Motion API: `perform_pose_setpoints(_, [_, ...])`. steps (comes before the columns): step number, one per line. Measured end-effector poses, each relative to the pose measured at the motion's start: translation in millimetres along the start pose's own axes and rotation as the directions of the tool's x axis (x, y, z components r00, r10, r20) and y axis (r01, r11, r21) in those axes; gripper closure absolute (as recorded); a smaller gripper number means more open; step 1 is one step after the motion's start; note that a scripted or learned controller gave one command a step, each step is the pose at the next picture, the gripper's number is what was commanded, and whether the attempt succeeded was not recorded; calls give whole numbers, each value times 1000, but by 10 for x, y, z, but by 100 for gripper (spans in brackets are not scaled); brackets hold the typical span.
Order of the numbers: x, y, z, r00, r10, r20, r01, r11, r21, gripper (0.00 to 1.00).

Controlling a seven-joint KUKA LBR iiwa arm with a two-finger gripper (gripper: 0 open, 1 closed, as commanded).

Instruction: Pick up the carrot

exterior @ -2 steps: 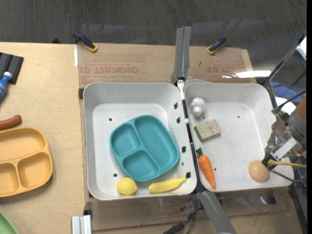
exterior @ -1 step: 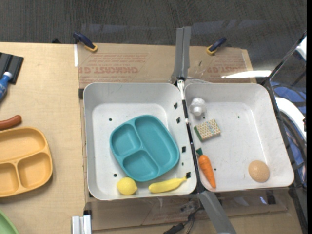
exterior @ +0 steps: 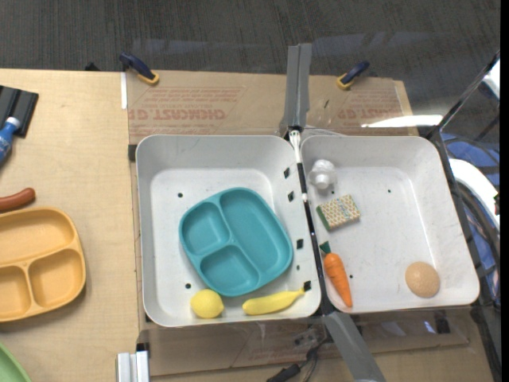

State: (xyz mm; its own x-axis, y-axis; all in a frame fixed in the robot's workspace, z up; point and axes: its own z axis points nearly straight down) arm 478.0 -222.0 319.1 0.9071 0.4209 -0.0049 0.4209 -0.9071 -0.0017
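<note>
Pale wooden bench top (exterior: 71,134) is stretching across the scene, with a sheet of brown cardboard (exterior: 207,102) lying under two shallow white bins and two blue-and-orange clamps (exterior: 139,68) gripping its far edge.

The left white bin (exterior: 143,213) is holding a teal plastic plate with three compartments (exterior: 235,241), sitting near its middle. A round yellow ball-like fruit (exterior: 207,303) and a small yellow banana (exterior: 273,302) are lying side by side along the front wall, just beside the plate's front edge.

The right white bin (exterior: 445,181) is holding the orange carrot with a green top (exterior: 337,278). It is lying in the front left corner, close along the wall shared with the other bin, green end pointing toward the back and tip toward the front. A speckled rectangular block (exterior: 339,212) is resting near it, further back, and a small whitish object (exterior: 322,173) is sitting beyond that. A tan egg-shaped item (exterior: 422,279) is lying in the front right area, well apart from the carrot.

On the bench at far left, an orange divided tray (exterior: 36,265) is sitting with a reddish-brown sausage shape (exterior: 16,200) behind it.

Whether the gripper is standing wide or narrow cannot be told.
</note>
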Motion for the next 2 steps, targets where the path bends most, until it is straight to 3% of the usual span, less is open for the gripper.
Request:
perform_pose_setpoints(1, [-4, 1, -62, 1000, 9, 0, -9, 1000, 0, 100])
perform_pose_setpoints(2, [116, -262, 1270, 990, 143, 0, -143, 990, 2, 100])
